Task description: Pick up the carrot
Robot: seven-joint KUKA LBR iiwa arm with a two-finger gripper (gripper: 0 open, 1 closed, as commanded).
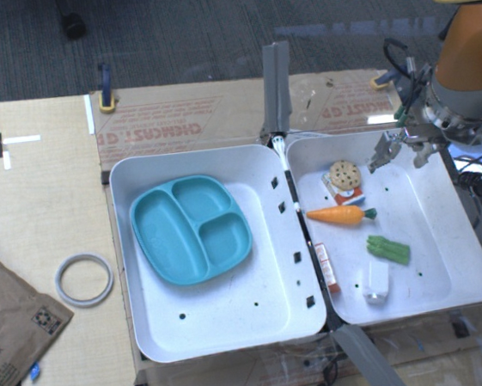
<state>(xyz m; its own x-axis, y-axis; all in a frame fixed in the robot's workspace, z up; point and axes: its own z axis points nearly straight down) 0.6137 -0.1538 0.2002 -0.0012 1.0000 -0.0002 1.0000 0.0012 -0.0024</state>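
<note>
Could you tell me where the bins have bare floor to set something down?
Left bin: bare along the near edge and right side of the blue plate. Right bin: open between the gripper and green toy. Crowded near the divider: cookie, carrot.

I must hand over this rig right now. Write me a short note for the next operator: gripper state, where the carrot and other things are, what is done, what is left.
Gripper: above the upper right part of the right bin, apart from the carrot, holding nothing; open or shut cannot be told.
Carrot: lying flat in the right bin near its left wall, green top pointing right.
Nearby in that bin: cookie just above the carrot, green vegetable below right, small clear item at the bottom.
Left bin: blue divided plate.
Done: nothing yet; carrot not grasped.
Left: move to the carrot, grasp, lift.
</note>
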